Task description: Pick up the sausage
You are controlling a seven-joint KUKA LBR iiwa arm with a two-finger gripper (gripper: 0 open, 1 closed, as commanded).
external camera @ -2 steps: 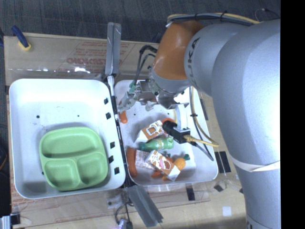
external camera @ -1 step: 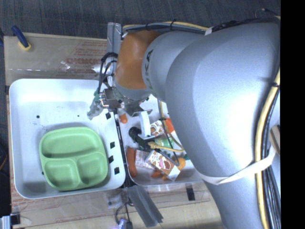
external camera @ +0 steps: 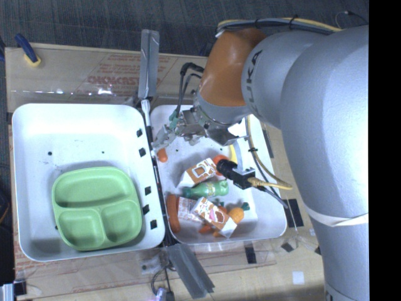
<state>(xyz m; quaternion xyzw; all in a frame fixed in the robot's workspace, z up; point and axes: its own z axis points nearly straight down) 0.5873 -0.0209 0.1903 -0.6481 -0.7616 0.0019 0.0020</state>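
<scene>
Nearest the camera, in the near corner of the right-hand shallow white plastic bin (external camera: 276, 227), lies the sausage (external camera: 171, 212) — a stubby orange-red cylinder with a smooth, slightly glossy skin, pressed close to the bin wall that borders the neighbouring bin. Its long axis runs near-to-far, roughly along that wall, and its far end touches or slips under a red-and-white printed snack packet (external camera: 213, 214). From the fingers (external camera: 177, 129) it sits almost straight back toward the camera, well apart from them, with the clutter of the bin off to one side of that line rather than on it. Just beyond the sausage come a green plastic bottle (external camera: 207, 190) lying on its side and a second orange-and-white packet (external camera: 202, 170); a small round orange fruit (external camera: 236, 214) sits beside the first packet. Closer to the fingers, just on their camera side, a little orange-red lump (external camera: 162, 156) rests by the same wall; it is too small to identify. The fingers themselves hang low over the far end of this bin, below the orange band of the grey arm (external camera: 301, 86) — whether they are spread or closed I cannot tell, as the metal parts blur together. I judge that the pick has not yet begun, and that closing across the sausage's short side would suit its lie.
</scene>
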